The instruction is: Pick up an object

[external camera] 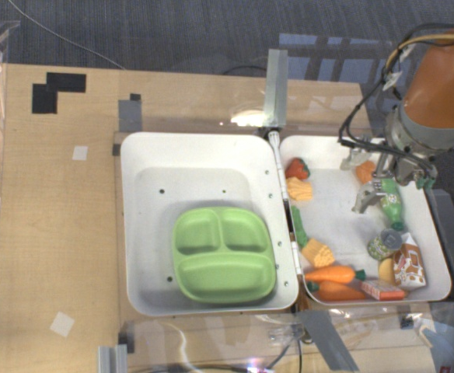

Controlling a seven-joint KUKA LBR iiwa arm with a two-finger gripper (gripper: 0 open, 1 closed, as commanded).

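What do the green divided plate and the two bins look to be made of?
Green divided plate: likely moulded plastic, matte with a soft sheen, rounded compartment ridges. Left bin and right bin: probably white plastic, smooth, with rounded moulded corners.

No legible txt; print on small carton [408, 268] too blurry.

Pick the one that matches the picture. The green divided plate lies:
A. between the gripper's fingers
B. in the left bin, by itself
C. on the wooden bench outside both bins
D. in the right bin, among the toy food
B: the green divided plate lies flat on the floor of the left bin, while the carrots and other toy food sit in the right bin.
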